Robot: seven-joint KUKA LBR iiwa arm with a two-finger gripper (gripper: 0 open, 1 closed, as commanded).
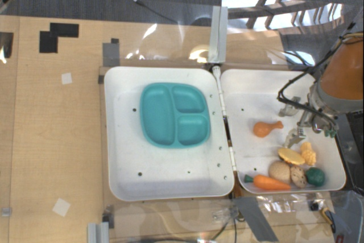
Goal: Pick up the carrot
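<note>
The arm's upper part was cut off at the frame's edge. The claw (297,136) hung with fingers apart, empty; the carrot (270,182) lay below-left of it.

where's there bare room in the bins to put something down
Left bin: bare floor all round the teal plate, widest along the near edge. Right bin: free in its far-left part, between the divider and the drumstick. Crowded at its near-right corner, where the carrot and other toy foods cluster below the gripper.
</note>
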